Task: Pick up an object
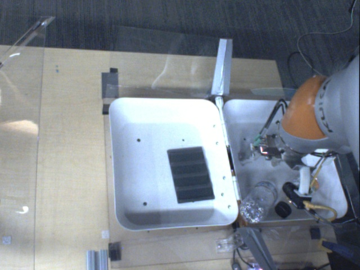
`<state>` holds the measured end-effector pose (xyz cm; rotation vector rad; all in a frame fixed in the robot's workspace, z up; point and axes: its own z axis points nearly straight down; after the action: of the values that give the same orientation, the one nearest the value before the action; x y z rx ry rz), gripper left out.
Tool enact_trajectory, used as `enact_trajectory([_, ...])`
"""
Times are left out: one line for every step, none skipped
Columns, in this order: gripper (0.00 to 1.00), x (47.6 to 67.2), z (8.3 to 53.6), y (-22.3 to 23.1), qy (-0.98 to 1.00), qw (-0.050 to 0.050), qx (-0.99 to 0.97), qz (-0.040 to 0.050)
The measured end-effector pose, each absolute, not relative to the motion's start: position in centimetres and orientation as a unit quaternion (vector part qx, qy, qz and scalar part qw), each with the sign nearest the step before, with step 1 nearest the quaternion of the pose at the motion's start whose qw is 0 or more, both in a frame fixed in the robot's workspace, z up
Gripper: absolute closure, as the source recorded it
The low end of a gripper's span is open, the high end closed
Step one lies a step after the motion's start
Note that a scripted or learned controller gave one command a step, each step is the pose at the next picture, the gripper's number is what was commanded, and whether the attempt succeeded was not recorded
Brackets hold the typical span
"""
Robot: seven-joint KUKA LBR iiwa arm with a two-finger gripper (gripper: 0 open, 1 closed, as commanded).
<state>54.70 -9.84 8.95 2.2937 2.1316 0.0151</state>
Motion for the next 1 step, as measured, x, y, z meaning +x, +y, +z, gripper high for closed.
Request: enact_trajectory([0.00,59.78,8.86,-10.54,0.700,0.005,0.714,0.0040])
